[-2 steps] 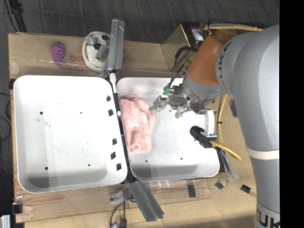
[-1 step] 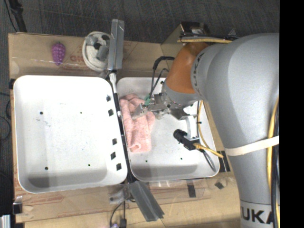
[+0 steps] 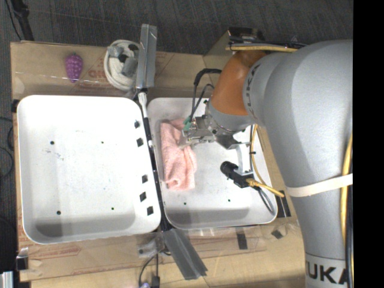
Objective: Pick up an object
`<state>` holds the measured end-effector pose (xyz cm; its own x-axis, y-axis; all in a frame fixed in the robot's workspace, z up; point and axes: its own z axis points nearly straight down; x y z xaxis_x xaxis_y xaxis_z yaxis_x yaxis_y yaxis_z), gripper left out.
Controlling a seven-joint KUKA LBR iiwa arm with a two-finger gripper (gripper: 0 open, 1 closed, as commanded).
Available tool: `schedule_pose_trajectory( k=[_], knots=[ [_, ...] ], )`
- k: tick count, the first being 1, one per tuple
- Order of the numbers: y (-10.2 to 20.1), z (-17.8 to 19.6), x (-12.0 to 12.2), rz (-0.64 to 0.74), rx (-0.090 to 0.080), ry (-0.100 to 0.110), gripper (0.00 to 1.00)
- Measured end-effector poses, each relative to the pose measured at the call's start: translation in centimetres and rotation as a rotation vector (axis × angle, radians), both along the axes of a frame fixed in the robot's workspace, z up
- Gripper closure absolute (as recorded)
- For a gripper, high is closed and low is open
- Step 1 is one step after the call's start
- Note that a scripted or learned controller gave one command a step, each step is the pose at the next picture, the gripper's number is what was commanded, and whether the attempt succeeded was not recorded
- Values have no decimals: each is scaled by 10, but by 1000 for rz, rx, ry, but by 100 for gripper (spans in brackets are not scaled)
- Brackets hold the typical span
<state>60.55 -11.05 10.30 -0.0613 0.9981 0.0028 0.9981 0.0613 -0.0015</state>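
I see the tool (image 3: 191,131) at the pink cloth's (image 3: 177,156) upper right edge — cloth runs lengthwise toward me; finger state indeterminate.

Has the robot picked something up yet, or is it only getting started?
Done: the grey arm's gripper has reached into the right white bin, right at the top of the crumpled pink cloth. In hand: nothing I can be sure of; the cloth lies on the bin floor, and I can't tell whether it is gripped. Left: grab the cloth properly and lift it off the bin.
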Motion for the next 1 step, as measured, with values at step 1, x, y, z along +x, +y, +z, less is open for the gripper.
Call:
schedule_pose_trajectory(
  k=[1],
  knots=[
    [42,89,47,138,-2,0,100]
  ],
)
